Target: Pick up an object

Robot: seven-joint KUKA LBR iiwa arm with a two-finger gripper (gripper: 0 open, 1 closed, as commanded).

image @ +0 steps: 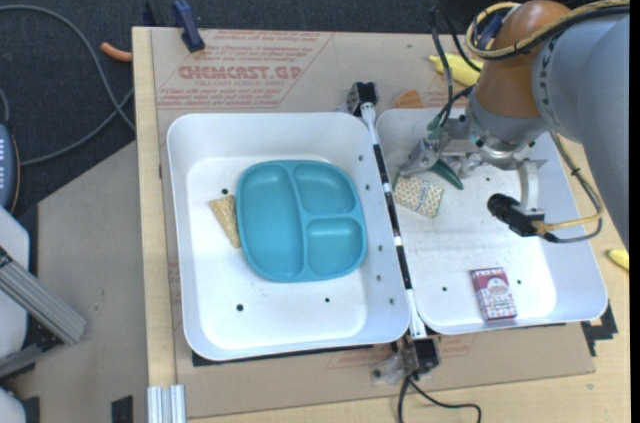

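One smooth teal divided tray [300,219] lies left of the end effector [440,163], whose finger state I cannot tell; one patterned pouch [419,197] sits just below it.

Patterned beige pouch [419,197], flat in right bin's near-left area, beside divider

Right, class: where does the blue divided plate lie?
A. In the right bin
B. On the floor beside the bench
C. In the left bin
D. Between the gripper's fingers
C: the blue divided plate lies flat in the left bin, while the gripper is over the right bin.
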